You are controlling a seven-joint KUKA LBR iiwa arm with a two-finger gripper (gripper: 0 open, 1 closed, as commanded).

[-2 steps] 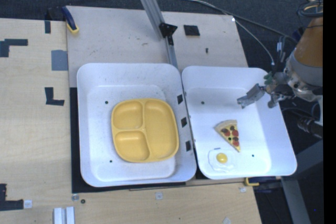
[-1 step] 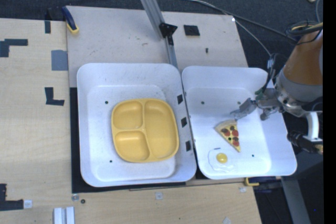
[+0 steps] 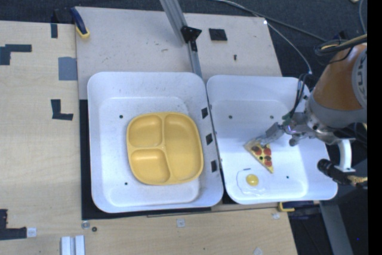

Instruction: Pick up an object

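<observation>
White plastic, both bins; glossy, shallow, rounded corners. Notes run from the near edge of the bench back.

Nearest, right bin (image 3: pixel 239 98): toy fried egg (image 3: pixel 250 180) lying flat on the floor close to the front wall, white with a yellow yolk. Just behind it, apart by a narrow gap, a toy pizza slice (image 3: pixel 262 154), a wedge with red spots, tip pointing up-left, crust end toward the egg.

Gripper (image 3: pixel 276 133) low over the right bin, just above the tip end of the pizza slice; contact not resolved. Finger spread cannot be read at this resolution; nothing visibly between them. Arm (image 3: pixel 337 89) enters from the right, orange band above the wrist.

Left bin (image 3: pixel 101 128): yellow divided plate (image 3: pixel 164 147), three compartments, sitting near the middle of the floor, right way up.

Handling judgement, pizza slice as likely target given gripper position:
- probably light, hollow moulded plastic, stiff; no crush risk
- lies flat and thin, so little height to bite on; smooth surface, likely to slip or skate on the glossy floor
- wedge sides taper, so a squeeze across them near the tip would tend to squirt it out; better hold across the wider body nearer the crust

Egg: flatter still, poor grip except at the raised yolk.
Plate: light and rigid but broad; take only by the rim or a divider wall.

Farthest: bare bench board behind the bins, a slanted metal post (image 3: pixel 170 0), cables on dark floor
</observation>
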